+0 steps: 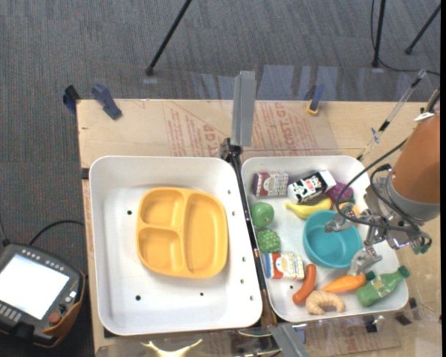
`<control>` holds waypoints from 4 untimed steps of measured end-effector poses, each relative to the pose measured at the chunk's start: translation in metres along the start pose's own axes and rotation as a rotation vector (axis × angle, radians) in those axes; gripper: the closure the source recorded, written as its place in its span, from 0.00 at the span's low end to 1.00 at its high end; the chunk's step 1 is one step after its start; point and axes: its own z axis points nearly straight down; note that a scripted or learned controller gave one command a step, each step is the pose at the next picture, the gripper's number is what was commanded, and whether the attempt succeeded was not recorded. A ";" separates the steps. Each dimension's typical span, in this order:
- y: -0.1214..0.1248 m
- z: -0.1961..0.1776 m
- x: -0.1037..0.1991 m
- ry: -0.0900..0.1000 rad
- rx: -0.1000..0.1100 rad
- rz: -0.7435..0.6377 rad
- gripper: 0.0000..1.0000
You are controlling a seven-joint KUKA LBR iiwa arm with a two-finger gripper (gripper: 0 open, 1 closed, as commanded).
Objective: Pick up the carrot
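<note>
Your pincer [366, 257] hangs just above the carrot [346, 282], at the blue bowl's [331, 240] right rim; whether its fingers stand apart or together you cannot tell from this angle, and nothing is seen held between them.

The carrot lies flat on the floor of the right-hand bin [323, 162], just below the blue bowl, pointing left and slightly down; its thick end sits close to the green bottle [380, 285], its thin tip reaches toward the sausage [304, 283], and the croissant [325, 301] lies just under it.

Judging by looks, it is a toy: light, stiff, smooth plastic, likely to slip or roll if pinched near the taper; you would do best to close across the thick middle, fingers square to its length, where the body is widest and the neighbours leave room.

Watch the crowding: the bottle and croissant sit near enough that a finger could land on them; the bowl's rim may also foul the descent.
</note>
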 end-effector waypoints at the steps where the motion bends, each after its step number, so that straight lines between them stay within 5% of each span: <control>1: -0.016 0.056 -0.044 -0.010 0.005 0.161 0.00; 2: -0.015 0.069 0.020 -0.020 -0.001 0.327 0.00; 3: -0.015 0.060 0.019 -0.017 0.001 0.321 1.00; 4: -0.050 -0.089 -0.058 -0.018 0.009 0.184 1.00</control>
